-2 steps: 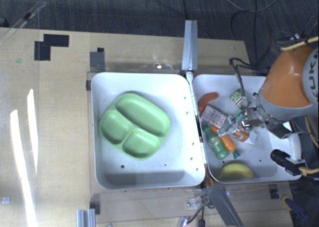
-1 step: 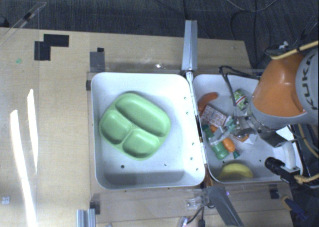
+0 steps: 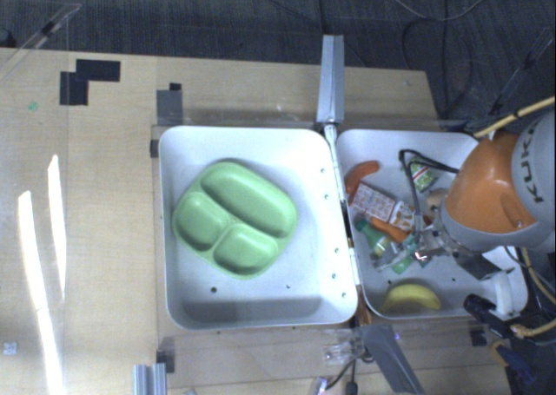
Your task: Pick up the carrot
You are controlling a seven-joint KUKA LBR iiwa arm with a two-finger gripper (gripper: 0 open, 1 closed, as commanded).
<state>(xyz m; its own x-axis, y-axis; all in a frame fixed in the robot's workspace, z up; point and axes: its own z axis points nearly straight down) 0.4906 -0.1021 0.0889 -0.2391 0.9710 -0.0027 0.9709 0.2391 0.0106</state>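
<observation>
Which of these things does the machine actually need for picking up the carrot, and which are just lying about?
For the job:
carrot
hand
right bin

Just lying about:
green plate
left bin
banana
sausage
snack box

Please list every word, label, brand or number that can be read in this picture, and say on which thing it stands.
"KU": dark letters on the grey arm, cut off at the picture's edge.
Carton in the right bin: printed pattern, too blurred to read.
Small packet with a green and white label: too small to read.
</observation>
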